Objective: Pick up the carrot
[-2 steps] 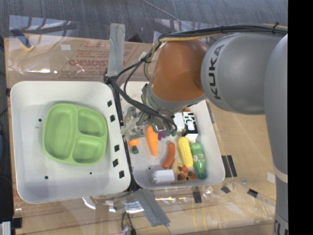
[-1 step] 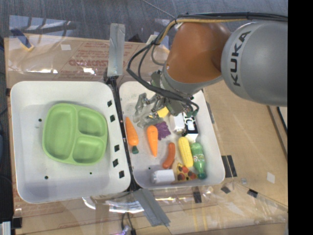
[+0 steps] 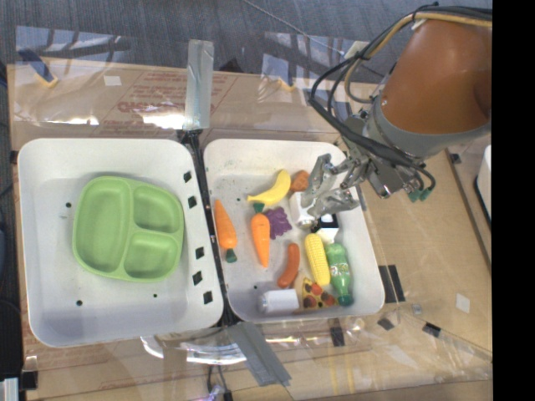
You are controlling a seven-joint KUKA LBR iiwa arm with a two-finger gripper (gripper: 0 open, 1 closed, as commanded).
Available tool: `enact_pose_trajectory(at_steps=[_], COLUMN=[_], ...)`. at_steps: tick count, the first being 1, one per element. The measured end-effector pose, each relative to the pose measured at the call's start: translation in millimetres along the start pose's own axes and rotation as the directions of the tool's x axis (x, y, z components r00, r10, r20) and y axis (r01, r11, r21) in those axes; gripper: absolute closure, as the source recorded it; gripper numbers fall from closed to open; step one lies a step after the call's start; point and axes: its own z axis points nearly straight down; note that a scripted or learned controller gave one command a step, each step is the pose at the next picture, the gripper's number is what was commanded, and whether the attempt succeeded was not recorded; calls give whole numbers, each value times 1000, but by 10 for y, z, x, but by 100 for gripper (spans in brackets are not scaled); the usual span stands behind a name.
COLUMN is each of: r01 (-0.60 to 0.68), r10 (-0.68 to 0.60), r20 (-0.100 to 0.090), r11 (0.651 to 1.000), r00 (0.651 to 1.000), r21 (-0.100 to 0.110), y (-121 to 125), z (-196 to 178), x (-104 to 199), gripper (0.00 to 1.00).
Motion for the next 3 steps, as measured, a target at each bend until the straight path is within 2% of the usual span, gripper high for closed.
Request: enact_pose_trajectory(at_steps=[1,2,3], r01=[-485,-460,-137], r10=[485,460,137], r20=[-16,-22,-10], r11=[875,888,991], r00=[875,888,991], r21=[-4,-4,-8], y=[684,1491,1095], z=[541,1377,1350], x=[136,-3,-96], gripper=[100,100,100])
